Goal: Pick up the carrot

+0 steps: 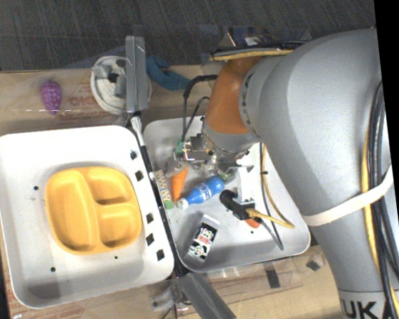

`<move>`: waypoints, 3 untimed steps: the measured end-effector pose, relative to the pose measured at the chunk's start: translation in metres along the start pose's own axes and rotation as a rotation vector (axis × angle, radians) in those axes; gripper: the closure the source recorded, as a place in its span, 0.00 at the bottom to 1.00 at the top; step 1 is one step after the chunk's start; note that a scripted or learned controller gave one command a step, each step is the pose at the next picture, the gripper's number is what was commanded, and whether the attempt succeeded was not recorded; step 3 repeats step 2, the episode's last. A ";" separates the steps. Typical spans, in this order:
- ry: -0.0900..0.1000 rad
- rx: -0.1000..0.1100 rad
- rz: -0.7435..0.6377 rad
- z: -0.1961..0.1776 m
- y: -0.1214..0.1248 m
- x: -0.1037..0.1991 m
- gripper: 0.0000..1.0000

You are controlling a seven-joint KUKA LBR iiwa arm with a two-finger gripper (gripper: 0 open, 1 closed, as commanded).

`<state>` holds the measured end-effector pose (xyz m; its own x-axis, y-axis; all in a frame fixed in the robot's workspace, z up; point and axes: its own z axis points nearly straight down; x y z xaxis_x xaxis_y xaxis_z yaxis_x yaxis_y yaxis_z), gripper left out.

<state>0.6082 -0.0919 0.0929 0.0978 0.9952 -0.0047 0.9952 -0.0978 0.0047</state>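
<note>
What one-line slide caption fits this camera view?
KUKA arm's gripper hovers over the right bin, close above the carrot lying beside a blue bottle; a yellow tray sits in the left bin.

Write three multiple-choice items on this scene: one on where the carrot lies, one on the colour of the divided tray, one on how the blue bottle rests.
1. Where is the carrot?
A. In the right bin, near its left wall
B. On the tray
C. On the bench outside the bins

2. What colour is the divided tray in the left bin?
A. Blue
B. Yellow
C. Green

3. How does the blue bottle rest?
A. Upright
B. On its side
C. Inside the tray

Answers: 1 A, the orange carrot lies by the divider in the right bin; 2 B, the tray is plainly yellow; 3 B, the bottle lies lengthwise on the bin floor.
</note>
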 end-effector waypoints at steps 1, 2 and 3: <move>0.002 0.004 -0.008 -0.008 0.000 0.002 1.00; 0.005 0.010 0.037 -0.125 -0.023 0.042 1.00; 0.005 0.010 0.037 -0.125 -0.023 0.042 1.00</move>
